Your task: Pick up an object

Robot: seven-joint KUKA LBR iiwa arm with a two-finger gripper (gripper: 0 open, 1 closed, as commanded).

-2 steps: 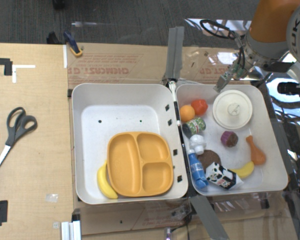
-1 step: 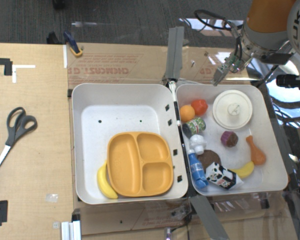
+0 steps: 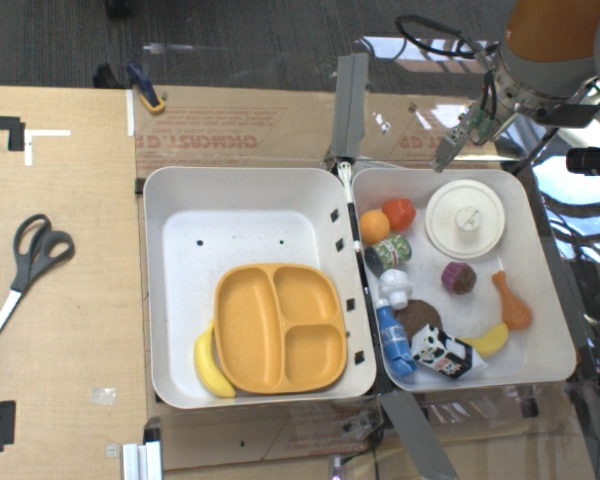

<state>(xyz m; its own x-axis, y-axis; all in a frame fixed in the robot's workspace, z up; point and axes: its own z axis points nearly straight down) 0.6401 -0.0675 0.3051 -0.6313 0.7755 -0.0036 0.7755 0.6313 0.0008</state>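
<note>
While the gripper (image 3: 452,152) hung above the far rim of the right bin (image 3: 540,268), nothing was seen in it; whether it was clenched or released could not be told.

Progress, as judged: pick not yet made. No object lifted; descent, grasp and lift all left to do. Candidate objects lay in the right bin, the nearest being the white round dish (image 3: 465,218), just below the gripper in the view.

Right bin, contents counted:
- white round dish, one, far side
- orange ball (image 3: 375,225), one, touching the red item (image 3: 400,211), one
- green item (image 3: 392,251), one, kind unclear
- purple ball (image 3: 459,277), one, lying apart
- orange drumstick-shaped toy (image 3: 510,303), one
- small banana (image 3: 488,340), one
- brown item (image 3: 420,318), one, partly hidden
- blue bottle (image 3: 392,333), one, white cap, along the left wall
- black-and-white patterned item (image 3: 440,353), one, near corner

Left bin (image 3: 240,208), contents counted:
- yellow divided tray (image 3: 280,326), one, three compartments
- large banana (image 3: 210,363), one, tucked against the tray's left edge

Bench, outside the bins:
- scissors (image 3: 30,258), one pair
</note>
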